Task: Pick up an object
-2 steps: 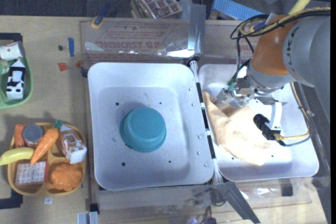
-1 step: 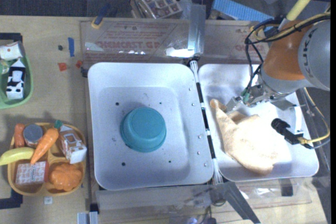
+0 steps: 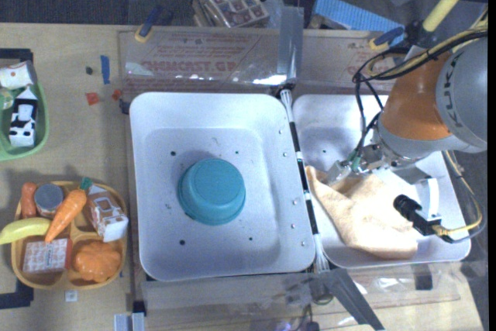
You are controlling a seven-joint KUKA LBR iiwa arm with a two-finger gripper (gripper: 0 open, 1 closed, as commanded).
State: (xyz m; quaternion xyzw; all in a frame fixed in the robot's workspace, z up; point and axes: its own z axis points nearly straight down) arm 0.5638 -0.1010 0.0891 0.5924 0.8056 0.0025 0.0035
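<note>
jaws (image 3: 350, 167): low over cloth (image 3: 364, 217), grip unclear, possibly pinching it | arm (image 3: 434, 101): bent down into right bin (image 3: 329, 116)

A teal bowl (image 3: 212, 191) sits upside down, its flat base up, near the middle of the left bin (image 3: 155, 128), touching no wall. A tan cloth (image 3: 364, 217) lies crumpled in the right bin (image 3: 325, 120), spread from that bin's left wall toward its lower right corner, with one edge lifted near the upper middle, just under the gripper (image 3: 350, 166).
</note>
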